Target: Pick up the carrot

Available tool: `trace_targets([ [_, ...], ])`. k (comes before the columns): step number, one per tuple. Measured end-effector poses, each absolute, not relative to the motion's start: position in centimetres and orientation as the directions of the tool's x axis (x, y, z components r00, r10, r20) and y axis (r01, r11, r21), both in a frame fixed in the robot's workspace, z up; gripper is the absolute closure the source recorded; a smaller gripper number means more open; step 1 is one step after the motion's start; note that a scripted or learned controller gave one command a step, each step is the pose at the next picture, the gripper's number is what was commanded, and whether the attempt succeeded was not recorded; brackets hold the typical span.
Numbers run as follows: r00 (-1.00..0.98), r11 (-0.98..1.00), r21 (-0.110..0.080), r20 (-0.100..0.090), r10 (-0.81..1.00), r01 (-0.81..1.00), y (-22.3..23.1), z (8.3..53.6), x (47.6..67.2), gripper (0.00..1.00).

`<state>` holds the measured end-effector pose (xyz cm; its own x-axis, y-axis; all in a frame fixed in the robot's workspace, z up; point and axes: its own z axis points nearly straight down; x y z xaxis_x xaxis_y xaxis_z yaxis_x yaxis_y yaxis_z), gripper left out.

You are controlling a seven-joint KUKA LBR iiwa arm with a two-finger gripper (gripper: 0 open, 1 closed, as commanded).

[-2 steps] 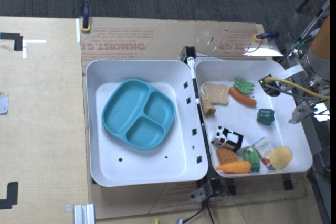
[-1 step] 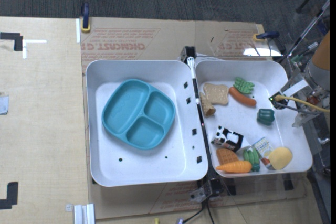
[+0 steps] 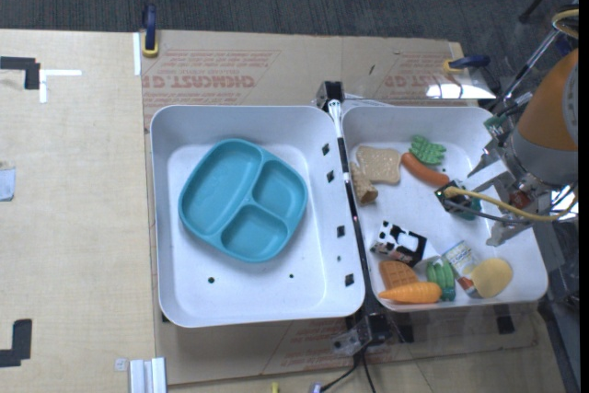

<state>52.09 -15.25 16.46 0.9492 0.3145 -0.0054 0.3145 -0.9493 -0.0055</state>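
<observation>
The carrot [image 3: 411, 293] by the right bin's [image 3: 465, 126] front edge is judged light, stiff, slick plastic, best pinched mid-body; how open the gripper [image 3: 504, 198] is can't be made out tbh.

Left bin [image 3: 184, 290]: divided plate [image 3: 244, 200] in its middle.
Right bin [image 3: 405, 120], directly beside it:
- Far left: bread slice [image 3: 377, 165], with a smaller bread chunk [image 3: 364, 190] just nearer.
- Far centre: leafy piece [image 3: 427, 148], with a sausage-shaped piece [image 3: 425, 170] beside it.
- Centre: patched block [image 3: 398, 242].
- Near edge, left to right: carrot [image 3: 411, 293] with cracker [image 3: 398, 272] behind it, pea pods [image 3: 442, 277], packet [image 3: 459, 256], potato [image 3: 492, 277].
</observation>
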Motion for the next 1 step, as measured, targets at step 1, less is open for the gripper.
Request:
trace_targets([
  [1,0.921,-0.921,-0.001,-0.003,0.389,0.389,-11.91,21.50,52.73,0.00],
])
